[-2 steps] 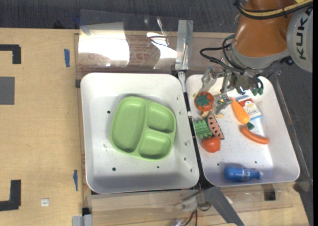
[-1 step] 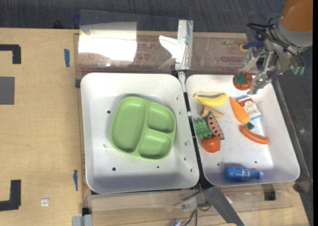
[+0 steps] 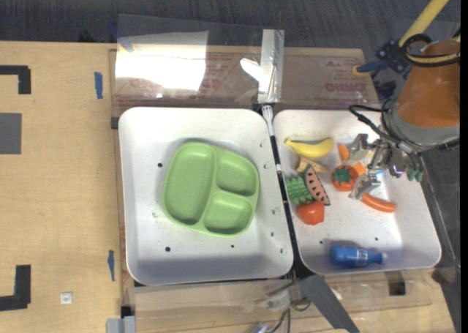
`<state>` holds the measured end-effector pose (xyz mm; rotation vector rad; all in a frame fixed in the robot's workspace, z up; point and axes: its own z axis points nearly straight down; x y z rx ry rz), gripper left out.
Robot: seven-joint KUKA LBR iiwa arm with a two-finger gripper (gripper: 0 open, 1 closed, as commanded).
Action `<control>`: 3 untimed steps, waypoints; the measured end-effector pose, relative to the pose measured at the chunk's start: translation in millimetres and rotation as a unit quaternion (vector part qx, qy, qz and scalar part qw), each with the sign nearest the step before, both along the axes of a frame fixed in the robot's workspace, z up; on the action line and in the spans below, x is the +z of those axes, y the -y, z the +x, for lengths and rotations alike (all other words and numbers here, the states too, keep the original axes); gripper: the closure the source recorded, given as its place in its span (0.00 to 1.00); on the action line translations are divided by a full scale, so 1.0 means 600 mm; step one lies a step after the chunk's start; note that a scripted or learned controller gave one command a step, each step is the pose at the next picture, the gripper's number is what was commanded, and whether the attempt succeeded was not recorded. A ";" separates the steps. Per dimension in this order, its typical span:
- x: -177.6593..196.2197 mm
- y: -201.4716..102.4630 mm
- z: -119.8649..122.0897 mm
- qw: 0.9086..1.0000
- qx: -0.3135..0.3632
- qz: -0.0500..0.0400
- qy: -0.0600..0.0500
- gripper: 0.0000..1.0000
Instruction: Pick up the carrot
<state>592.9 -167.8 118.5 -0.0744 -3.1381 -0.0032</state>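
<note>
Pincer low over the toys in the right bin, carrot just beneath it.

The table (image 3: 51,178) carries two white bins touching along a middle edge. The left bin (image 3: 139,251) holds a green divided plate (image 3: 210,188), with bare white floor all around it out to the rim. The right bin (image 3: 417,240) is crowded in its upper half and open along the near and right edges, apart from a blue bottle (image 3: 356,255). The arm (image 3: 431,97) reaches in from the right; I cannot tell how its pincer (image 3: 370,167) stands. A banana (image 3: 311,148), watermelon slice (image 3: 317,186) and tomato (image 3: 311,213) lie left. The carrot (image 3: 379,203) lies flat, unheld.
</note>
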 end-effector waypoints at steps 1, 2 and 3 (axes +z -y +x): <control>0.118 -0.177 0.012 1.000 -0.019 0.001 0.008 1.00; 0.111 -0.272 -0.110 0.999 0.047 0.000 0.003 1.00; 0.111 -0.270 -0.110 0.999 0.047 0.000 0.003 0.00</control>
